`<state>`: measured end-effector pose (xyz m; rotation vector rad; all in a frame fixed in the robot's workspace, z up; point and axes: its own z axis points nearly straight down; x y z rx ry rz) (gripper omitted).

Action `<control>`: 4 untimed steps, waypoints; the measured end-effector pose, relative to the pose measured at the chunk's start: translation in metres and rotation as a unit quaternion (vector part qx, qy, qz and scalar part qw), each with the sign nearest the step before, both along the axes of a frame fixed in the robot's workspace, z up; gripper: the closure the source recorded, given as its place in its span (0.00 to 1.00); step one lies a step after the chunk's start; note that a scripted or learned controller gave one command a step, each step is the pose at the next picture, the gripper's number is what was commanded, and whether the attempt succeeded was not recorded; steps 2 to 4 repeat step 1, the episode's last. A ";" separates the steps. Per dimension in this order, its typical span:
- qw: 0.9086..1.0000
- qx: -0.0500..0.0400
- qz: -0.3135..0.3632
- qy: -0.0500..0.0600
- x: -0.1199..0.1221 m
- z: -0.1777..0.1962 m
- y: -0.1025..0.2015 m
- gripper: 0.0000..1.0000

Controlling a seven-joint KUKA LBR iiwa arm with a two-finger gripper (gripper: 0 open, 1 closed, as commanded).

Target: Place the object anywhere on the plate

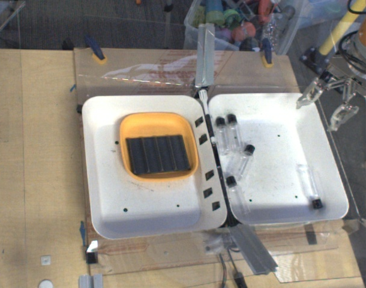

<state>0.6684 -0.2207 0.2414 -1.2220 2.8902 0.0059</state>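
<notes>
An orange plate [154, 120] lies in the left white bin [105, 203]. A dark ribbed rectangular block [158, 155] rests flat on the plate and covers most of its middle. Several clear vials with black caps lie in the right white bin [279, 110]: two side by side [226, 132] near the divider, one [243, 159] just below them, and one [308, 186] near the right wall. My gripper [317, 116] hangs over the right bin's far right corner, open, with nothing between its fingers. It is well away from the plate.
A metal divider bar [205, 65] runs between the two bins. A clear tub of colourful toys [243, 8] stands behind the bench. Blue clamps [96, 51] hold the back board.
</notes>
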 end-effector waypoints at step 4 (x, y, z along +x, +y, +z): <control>0.986 0.000 0.164 -0.001 0.000 -0.007 0.000 0.00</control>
